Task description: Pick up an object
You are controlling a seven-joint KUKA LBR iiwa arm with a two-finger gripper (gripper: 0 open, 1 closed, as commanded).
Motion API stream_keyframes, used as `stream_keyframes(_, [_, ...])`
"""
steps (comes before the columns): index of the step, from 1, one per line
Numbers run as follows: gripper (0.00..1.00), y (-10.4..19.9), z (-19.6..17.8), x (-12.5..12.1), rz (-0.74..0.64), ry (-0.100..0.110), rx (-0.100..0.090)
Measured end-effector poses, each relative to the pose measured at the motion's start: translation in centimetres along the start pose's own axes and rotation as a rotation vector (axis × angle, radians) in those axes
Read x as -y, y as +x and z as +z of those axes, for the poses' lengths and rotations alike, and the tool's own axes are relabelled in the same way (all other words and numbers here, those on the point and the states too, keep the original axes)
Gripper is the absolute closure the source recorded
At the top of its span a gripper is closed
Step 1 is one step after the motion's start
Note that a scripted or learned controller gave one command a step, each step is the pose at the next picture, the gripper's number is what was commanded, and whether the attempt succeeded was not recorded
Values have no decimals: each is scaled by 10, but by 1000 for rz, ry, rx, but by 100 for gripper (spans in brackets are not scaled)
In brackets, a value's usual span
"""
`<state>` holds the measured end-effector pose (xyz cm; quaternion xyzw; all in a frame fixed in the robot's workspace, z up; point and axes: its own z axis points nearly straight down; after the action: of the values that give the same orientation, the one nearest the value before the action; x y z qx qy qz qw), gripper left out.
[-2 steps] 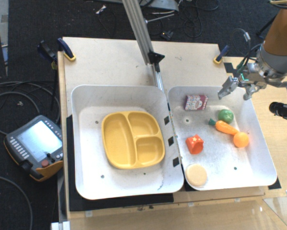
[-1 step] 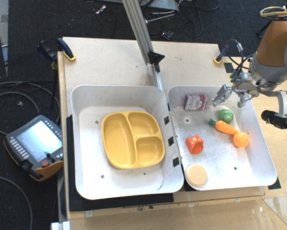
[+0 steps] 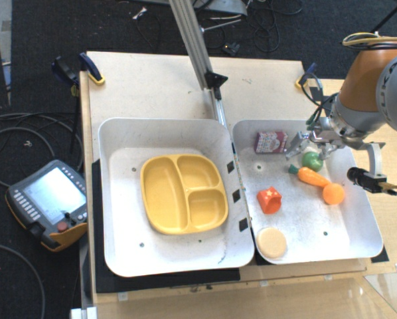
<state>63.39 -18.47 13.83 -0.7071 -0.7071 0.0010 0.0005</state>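
Observation:
The right bin point(image 3: 355, 226) holds several small items. A pink box point(image 3: 271, 141) lies at its back. A green item point(image 3: 312, 159) sits beside an orange carrot point(image 3: 311, 176) and an orange ball point(image 3: 333, 193). A red pepper point(image 3: 269, 200) and a beige disc point(image 3: 273, 242) lie nearer the front. My gripper point(image 3: 311, 149) hangs low just behind the green item. Its fingers are spread to either side, open, with nothing gripped between them.
The left bin point(image 3: 116, 178) carries a yellow divided plate point(image 3: 184, 193). A slanted metal pole point(image 3: 193, 42) comes down to the bench between the two bins at the back. A teach pendant point(image 3: 47, 203) lies off the bench to the left.

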Motion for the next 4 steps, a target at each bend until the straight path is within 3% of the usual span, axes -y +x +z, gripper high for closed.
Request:
stream_keyframes(1, [0, -1, 8, -8, -3, -29, 8])
stream_keyframes(2, [100, -1, 2, -6, -2, -23, 6])
stream_keyframes(3, [100, -3, -42, -11, -2, -9, 2])
stream_keyframes(4, [100, -3, -89, -13, -2, -10, 2])
